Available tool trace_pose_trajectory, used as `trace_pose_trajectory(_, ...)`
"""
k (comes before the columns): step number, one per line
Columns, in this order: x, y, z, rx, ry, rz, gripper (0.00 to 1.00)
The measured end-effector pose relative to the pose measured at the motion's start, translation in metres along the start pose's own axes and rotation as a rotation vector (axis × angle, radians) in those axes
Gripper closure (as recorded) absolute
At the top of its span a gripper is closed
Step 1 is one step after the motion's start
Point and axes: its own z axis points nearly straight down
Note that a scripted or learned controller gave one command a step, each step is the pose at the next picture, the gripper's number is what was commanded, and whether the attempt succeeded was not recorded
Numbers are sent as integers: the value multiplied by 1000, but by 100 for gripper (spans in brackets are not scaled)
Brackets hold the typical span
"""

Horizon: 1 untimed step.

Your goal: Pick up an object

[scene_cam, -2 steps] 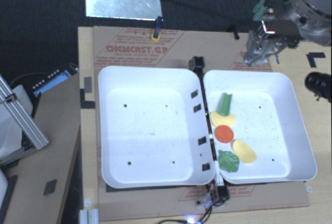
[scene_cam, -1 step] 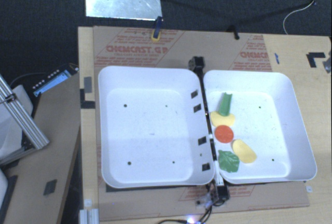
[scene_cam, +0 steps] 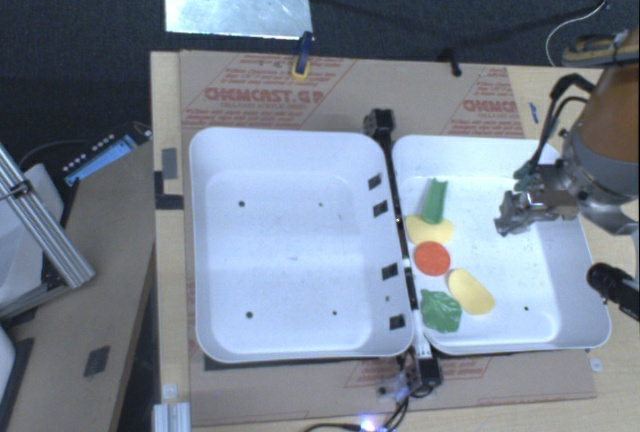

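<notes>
Several small toy items lie along the left side of the right bin (scene_cam: 560, 320): a green stick (scene_cam: 435, 199), a pale yellow piece (scene_cam: 428, 230) just below it, an orange-red disc (scene_cam: 432, 258), a yellow oval (scene_cam: 471, 292) and a dark green lump (scene_cam: 440, 310). My gripper (scene_cam: 515, 216) hangs over the middle of the right bin, to the right of the green stick and the yellow piece and apart from them. I see nothing held at its tip.
The left bin (scene_cam: 215, 320) sits beside the right one, with a black hinged divider (scene_cam: 392, 220) between them. Both rest on a cardboard sheet (scene_cam: 260, 92). A black cable runs across the back, and a metal rail stands at the far left.
</notes>
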Motion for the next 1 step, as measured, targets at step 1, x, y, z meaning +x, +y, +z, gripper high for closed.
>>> trace_pose_trajectory(1,-52,0,-144,-31,-7,6,100)
